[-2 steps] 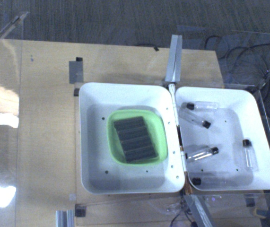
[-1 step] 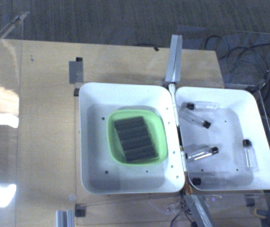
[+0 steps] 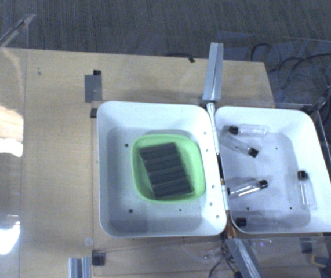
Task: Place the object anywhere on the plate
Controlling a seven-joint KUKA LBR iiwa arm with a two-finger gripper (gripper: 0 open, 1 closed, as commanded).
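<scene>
How my jaws stood could not be told. The task's thing, as I judged it, was the dark grey ribbed rectangular block (image 3: 165, 169), lying flat and slightly askew in the middle of the lime-green square plastic plate (image 3: 137, 155), which sat in the left shallow white bin (image 3: 110, 172). On that reading the placing looked done, and the sound course was to come in high, if at all, and leave block and plate untouched.

If a further object was meant, it would have come from the right shallow white bin (image 3: 322, 155), where clear black-capped vials lay scattered: one near the top wall (image 3: 247, 130), one just below it (image 3: 242, 147), one near the middle (image 3: 247, 187), one by the right wall (image 3: 306, 191). Round and smooth, they would likely have rolled, so a grip square across the body seemed wisest.

In the way stood the raised rims where the bins met and the grey metal bar (image 3: 214, 71) above that seam. The wooden bench (image 3: 49, 155) lay around them.
</scene>
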